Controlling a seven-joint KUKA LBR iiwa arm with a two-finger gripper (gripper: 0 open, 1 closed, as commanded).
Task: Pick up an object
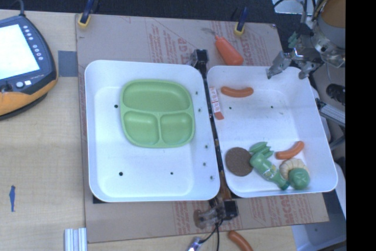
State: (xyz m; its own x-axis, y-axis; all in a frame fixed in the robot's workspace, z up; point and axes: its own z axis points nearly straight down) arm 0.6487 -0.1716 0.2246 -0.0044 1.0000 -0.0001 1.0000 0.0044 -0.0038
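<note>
We see the gripper (289, 64) poised at the far right corner of the right bin (320, 126), its two fingers spread apart with nothing between them and touching no object. Nearest it in that bin lies a sausage (236, 91); well apart, at the near edge, sit a brown disc (238, 161), a green toy (265, 164) and a second sausage (289, 150). The left bin (100, 126) carries a green divided plate (157, 113). A carrot (228, 52) rests on the worktop (41, 144) beyond the bins.
</note>
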